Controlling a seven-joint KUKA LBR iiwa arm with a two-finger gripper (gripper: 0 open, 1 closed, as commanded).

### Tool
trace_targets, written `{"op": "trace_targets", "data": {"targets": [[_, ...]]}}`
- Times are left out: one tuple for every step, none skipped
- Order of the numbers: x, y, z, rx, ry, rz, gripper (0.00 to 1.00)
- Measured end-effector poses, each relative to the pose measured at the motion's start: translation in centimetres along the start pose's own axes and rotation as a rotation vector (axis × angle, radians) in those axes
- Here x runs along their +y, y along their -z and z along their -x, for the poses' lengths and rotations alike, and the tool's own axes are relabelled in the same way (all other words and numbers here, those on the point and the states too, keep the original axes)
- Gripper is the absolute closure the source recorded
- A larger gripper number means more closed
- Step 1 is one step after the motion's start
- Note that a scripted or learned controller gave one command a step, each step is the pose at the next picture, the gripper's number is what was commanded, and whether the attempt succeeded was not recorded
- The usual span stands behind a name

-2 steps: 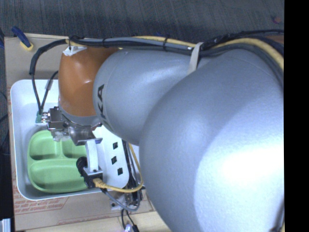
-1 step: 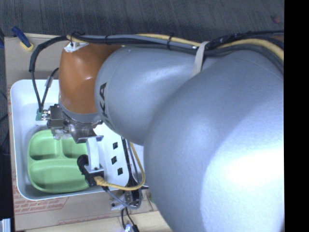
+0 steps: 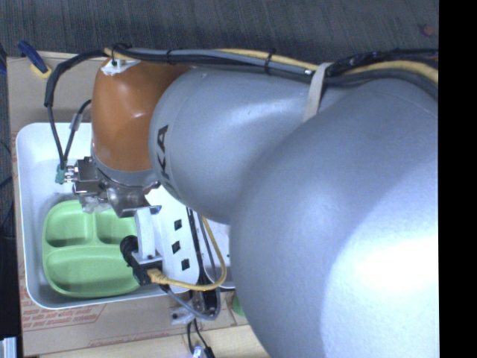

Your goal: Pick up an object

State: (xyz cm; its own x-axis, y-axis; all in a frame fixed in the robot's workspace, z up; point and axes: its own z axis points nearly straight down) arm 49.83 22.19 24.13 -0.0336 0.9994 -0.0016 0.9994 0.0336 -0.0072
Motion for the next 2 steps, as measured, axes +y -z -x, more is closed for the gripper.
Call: {"op": "trace_targets", "data": {"targets": [[0.0,1.0,-0.1,0.001,0.006,0.000,1.00],[0.1,2.0,-0.2,0.001,0.013,0.000,1.00]]}}
